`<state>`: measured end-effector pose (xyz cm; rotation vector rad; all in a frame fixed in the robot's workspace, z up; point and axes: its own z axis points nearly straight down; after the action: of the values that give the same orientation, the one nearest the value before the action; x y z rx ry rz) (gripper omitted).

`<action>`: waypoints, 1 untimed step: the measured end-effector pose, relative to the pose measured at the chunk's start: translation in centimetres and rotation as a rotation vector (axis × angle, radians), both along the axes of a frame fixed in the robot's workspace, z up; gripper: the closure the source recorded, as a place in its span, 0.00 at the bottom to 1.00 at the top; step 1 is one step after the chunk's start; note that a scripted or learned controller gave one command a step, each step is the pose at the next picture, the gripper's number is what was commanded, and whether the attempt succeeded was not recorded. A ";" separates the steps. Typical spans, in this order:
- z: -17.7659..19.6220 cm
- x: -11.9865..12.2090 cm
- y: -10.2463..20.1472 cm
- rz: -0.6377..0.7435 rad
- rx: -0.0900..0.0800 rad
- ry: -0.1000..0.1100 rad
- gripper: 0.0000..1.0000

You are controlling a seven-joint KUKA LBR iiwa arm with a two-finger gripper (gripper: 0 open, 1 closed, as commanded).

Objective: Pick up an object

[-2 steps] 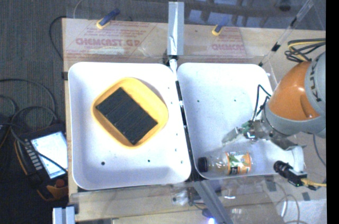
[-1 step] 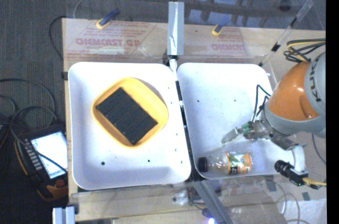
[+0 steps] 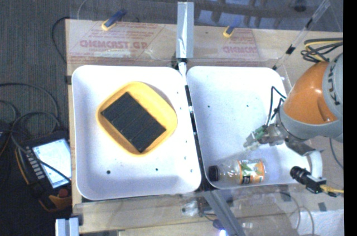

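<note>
Tool (image 3: 254, 140) above clear, black-capped, orange-labelled bottle (image 3: 240, 171) on its side

The bench (image 3: 120, 45) is a pale wooden board, its far strip printed with faded red lettering and bare wood showing at ten to two o'clock behind the bins. Two shallow white bins rest directly on it, side by side and touching along a dark seam at the centre. The left bin (image 3: 92, 171) covers the nine o'clock half; the right bin (image 3: 234, 90) covers the three o'clock half. Clear plastic panels (image 3: 184, 28) stand upright along the twelve o'clock edge, fixed there with two small yellow-and-blue clamps (image 3: 113, 19).
</note>
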<state>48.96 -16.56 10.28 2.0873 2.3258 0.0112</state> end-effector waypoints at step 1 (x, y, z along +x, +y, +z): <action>0.0 0.0 0.0 0.000 0.000 0.000 0.00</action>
<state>48.95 -16.55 10.27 2.0875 2.3262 0.0111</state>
